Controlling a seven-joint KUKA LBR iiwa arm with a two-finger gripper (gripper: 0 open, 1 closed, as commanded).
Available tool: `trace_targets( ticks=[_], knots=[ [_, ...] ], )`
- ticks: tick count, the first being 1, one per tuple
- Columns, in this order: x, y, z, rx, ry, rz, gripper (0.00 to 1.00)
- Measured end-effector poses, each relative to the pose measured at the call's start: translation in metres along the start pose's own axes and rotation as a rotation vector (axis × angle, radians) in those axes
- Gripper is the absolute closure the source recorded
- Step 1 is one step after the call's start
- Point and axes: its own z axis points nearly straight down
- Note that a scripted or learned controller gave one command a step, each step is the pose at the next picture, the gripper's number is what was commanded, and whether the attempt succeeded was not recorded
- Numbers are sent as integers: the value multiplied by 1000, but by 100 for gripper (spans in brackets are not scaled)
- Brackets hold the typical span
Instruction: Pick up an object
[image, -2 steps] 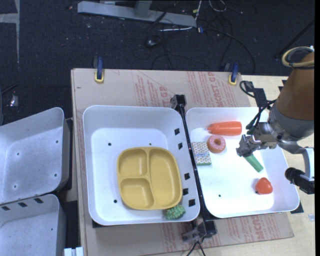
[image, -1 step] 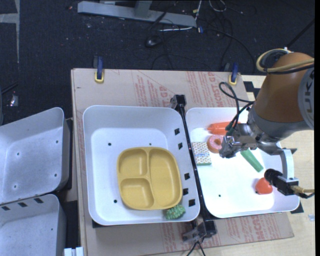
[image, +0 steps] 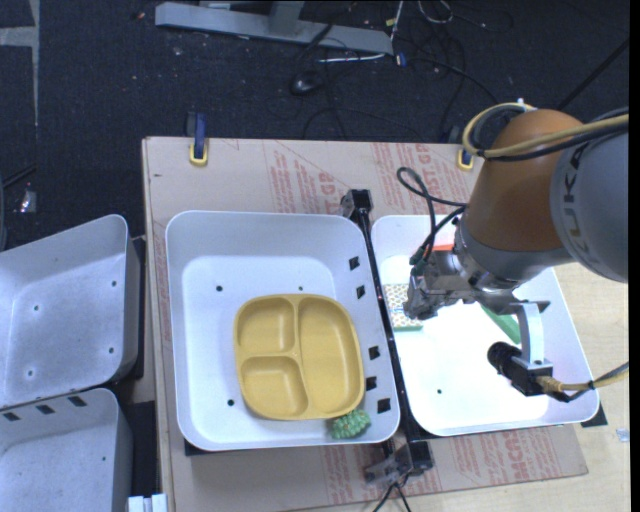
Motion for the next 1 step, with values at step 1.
trace_targets(
  ticks=[1],
  knots=[
    [58,15,-5,-4,0,-2,100]
  ],
)
